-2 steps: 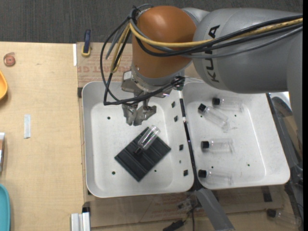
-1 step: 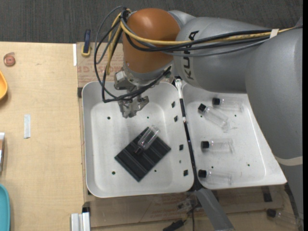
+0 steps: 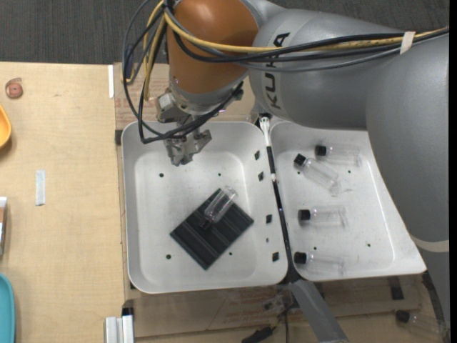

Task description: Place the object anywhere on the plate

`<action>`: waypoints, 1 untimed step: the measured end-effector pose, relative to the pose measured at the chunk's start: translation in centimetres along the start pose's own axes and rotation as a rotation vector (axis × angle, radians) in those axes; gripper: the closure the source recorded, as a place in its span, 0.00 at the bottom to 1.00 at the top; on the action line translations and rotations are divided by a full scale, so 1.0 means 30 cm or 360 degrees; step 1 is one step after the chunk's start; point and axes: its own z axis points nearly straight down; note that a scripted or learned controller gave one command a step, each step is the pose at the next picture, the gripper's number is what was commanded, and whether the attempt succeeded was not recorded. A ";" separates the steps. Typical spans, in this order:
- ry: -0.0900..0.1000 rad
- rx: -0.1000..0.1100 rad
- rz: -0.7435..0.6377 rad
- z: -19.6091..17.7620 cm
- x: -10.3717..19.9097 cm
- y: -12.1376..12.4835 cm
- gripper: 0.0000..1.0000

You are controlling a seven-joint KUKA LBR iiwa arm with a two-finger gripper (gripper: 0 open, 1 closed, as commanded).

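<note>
Clear vial (image 3: 218,204) atop ribbed plate (image 3: 211,229).

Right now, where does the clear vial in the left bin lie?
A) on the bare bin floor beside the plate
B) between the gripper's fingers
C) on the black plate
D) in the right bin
C: the clear vial rests on the black plate, with the gripper apart above it.

A pale wooden surface (image 3: 64,191) lies left of the fingers; dark carpeted floor (image 3: 71,20) stretches beyond them.
</note>
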 end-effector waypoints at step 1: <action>0.0002 -0.0005 -0.0143 -0.160 0.144 0.107 1.00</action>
